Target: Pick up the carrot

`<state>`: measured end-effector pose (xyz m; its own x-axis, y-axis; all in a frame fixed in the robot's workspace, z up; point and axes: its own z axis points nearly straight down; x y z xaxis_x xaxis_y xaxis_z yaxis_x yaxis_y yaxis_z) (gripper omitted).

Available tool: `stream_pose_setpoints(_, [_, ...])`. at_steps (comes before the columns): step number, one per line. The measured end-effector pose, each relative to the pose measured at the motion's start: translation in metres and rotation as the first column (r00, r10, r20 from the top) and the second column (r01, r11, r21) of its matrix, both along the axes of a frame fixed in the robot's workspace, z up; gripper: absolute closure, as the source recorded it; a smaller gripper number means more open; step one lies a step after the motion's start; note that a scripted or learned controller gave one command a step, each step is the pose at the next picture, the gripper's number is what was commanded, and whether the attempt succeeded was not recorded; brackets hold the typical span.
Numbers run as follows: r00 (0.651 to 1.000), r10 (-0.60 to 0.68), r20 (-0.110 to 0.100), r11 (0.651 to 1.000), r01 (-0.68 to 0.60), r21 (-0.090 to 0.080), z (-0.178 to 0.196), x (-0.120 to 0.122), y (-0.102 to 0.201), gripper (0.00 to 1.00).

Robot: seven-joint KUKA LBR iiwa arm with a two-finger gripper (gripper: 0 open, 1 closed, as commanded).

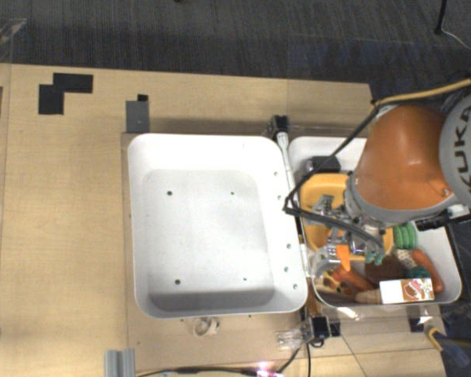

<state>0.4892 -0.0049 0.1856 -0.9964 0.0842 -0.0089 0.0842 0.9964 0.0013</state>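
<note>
Two white bins: over the right bin (454, 267) hang the fingers (347, 251) above the carrot (350, 276), their state unclear.

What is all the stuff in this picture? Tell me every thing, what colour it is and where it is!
Left bin: one, white, middle of the bench.
Right bin: one, white, beside the left bin, partly under the arm.
Carrot: one, orange, right bin, below the claw.
Yellow item: one, yellow, right bin, far side.
Green item: one, green, right bin, near the arm.
Small box: one, white with a red-brown label, right bin, near edge.
Bench: one, tan wood, under both bins.
Arm: one, grey with orange band, over the right bin.
Claw: one, metallic, above the carrot.
</note>
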Motion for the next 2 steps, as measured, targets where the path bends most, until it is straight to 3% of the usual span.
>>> stream_pose_setpoints(1, [0.97, -0.245, 0.0, 0.97, 0.245, 0.002, 0.0, 0.0, -0.002, 0.0])
stream_pose_setpoints(2, [0.953, -0.304, 0.02, 0.953, 0.304, 0.004, -0.084, 0.011, -0.088, 0.0])
